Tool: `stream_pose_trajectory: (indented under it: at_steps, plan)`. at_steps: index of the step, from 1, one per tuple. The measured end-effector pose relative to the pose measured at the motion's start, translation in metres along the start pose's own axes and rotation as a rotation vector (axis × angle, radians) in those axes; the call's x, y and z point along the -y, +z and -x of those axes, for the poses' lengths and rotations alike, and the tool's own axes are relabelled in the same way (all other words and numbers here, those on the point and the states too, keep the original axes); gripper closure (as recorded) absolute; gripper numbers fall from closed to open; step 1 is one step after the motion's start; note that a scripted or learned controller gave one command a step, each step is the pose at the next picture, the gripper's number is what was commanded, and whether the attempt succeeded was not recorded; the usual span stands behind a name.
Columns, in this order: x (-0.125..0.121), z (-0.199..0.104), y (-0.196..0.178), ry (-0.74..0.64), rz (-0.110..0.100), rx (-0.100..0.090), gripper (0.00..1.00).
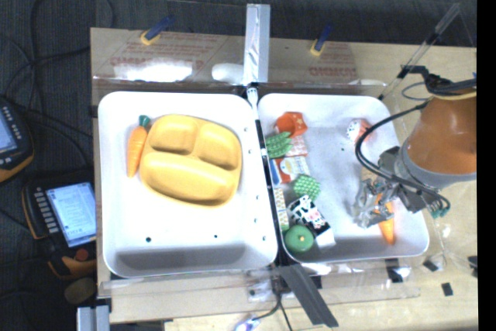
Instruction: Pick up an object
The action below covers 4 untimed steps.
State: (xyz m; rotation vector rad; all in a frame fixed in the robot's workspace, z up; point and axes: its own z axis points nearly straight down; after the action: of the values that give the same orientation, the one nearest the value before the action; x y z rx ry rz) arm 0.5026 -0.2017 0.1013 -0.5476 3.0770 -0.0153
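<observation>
My gripper [370, 207] hangs low over the right part of the right bin [341, 106], below the orange band of the arm [446, 137]. A small orange piece [387, 231] lies on the bin floor just beside it, to its lower right. I cannot make out whether it touches the gripper. Along the bin's left side lie a red toy [291, 122], a green leafy piece [277, 143], a small printed packet [292, 166], a green dotted piece [306, 186], a black-and-white cow-patterned piece [304, 211] and a green apple [300, 239]. A white and red ball [356, 129] sits near the back.
The left bin [116, 236] holds a yellow divided plate [191, 158] with an orange carrot [136, 149] at its left. A ridge [263, 182] separates the two bins. Black cables [387, 120] loop above the right bin's back right corner.
</observation>
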Motion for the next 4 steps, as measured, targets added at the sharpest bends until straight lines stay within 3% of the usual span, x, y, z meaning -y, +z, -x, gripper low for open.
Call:
stream_pose_trajectory:
  at_steps: [1,2,3,4]
  plan:
    - [-0.009,-0.002,-0.133,0.06,0.011,-0.011,1.0]
    - [-0.009,-0.002,-0.133,0.06,0.012,-0.011,0.0]
    - [0.018,-0.008,-0.012,0.101,0.014,-0.014,0.0]
    - [-0.004,-0.007,0.011,0.175,0.003,-0.008,0.0]
